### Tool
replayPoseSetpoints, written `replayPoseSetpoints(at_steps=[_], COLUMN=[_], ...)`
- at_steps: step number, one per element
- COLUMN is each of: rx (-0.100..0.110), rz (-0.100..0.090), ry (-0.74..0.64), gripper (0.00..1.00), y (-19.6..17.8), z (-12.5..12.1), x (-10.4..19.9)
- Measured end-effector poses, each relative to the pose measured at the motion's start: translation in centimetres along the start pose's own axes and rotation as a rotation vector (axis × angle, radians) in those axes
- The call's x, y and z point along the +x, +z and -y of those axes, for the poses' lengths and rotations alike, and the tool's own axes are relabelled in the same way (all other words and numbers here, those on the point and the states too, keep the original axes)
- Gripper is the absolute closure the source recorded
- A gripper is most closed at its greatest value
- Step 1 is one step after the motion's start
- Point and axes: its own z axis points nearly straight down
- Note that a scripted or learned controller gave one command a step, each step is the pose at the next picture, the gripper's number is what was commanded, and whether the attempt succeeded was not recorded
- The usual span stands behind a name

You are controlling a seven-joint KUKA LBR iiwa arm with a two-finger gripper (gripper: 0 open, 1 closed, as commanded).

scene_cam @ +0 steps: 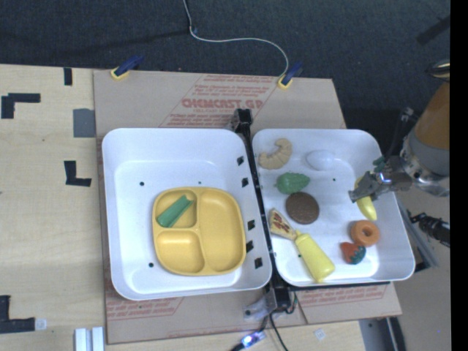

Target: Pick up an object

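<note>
arm in from right, wrist low over right bin [333, 139] rim | gripper [363, 191] just above yellow piece [367, 209] | finger opening: cannot tell

I work in a robotics lab: my table [44, 196] carries black marker shapes, a clamped cardboard sheet [212, 101], twin white bins [121, 152] and toy food.

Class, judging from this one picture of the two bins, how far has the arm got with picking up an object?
Done: the claw has reached the right bin's right edge. In hand: it sits just above a small yellow piece, with nothing visibly between its fingers. Left: gripping and lifting; the other toys lie loose.
</note>
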Motion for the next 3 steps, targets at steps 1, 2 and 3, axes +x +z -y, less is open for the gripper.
replayPoseSetpoints(at_steps=[1, 2, 3], rx=[0.001, 0.005, 0.004], rz=[-0.001, -0.003, -0.004], ry=[-0.001, -0.005, -0.007], gripper=[1.00, 1.00, 1.00], y=[-2.5, -1.5, -2.0], z=[-0.1, 0.0, -1.3], x=[0.0, 5.1, 11.2])
